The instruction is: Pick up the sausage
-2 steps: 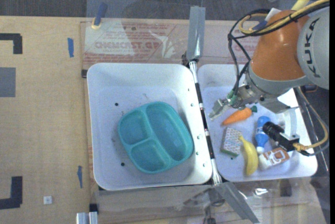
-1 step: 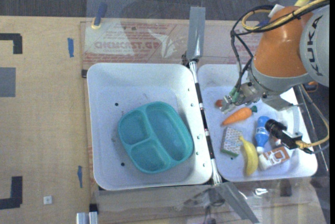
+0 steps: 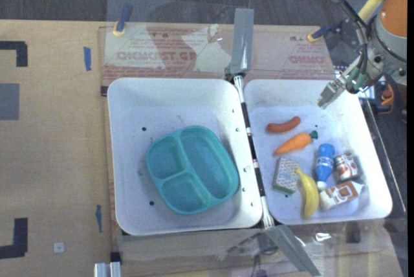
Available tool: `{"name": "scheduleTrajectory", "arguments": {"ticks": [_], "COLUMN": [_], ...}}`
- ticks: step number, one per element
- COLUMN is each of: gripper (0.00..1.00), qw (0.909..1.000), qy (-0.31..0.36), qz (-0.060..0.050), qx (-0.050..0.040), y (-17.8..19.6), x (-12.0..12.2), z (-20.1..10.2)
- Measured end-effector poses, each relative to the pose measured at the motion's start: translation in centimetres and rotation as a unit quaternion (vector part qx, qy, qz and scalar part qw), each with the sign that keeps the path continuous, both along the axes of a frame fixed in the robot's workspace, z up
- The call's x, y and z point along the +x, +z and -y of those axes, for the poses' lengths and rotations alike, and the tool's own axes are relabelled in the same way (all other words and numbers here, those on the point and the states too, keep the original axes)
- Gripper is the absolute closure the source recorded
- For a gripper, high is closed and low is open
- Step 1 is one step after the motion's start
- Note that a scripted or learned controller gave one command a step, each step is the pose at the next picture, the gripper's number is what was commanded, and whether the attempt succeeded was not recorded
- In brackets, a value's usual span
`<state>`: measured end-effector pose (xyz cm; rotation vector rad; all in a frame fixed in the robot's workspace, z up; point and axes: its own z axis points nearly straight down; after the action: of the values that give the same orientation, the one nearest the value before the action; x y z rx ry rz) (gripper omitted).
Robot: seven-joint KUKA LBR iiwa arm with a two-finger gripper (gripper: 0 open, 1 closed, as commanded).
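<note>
The sausage (image 3: 284, 125) is a short orange-red link lying flat in the upper part of the right bin (image 3: 259, 101), just above a carrot (image 3: 293, 143). My gripper (image 3: 328, 95) hangs over the bin's upper right area, to the right of and above the sausage and apart from it. Nothing is between its fingers that I can make out.
Below the carrot lie a banana (image 3: 308, 193), a small patterned packet (image 3: 284, 175), a blue bottle (image 3: 323, 162), a can (image 3: 347, 167) and a small carton (image 3: 340, 194). The left bin (image 3: 129, 101) holds a teal divided tray (image 3: 191, 169). A metal bar (image 3: 242, 43) stands behind the bins.
</note>
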<state>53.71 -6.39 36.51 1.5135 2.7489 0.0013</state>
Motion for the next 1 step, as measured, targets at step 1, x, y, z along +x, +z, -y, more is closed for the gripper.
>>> {"name": "scheduleTrajectory", "arguments": {"ticks": [1], "gripper": [1.0], "qw": [0.9933], "qy": [0.115], "qz": [-0.002], "qx": [0.0004], "y": [-2.75], "x": [-3.52], "z": [-8.55]}}
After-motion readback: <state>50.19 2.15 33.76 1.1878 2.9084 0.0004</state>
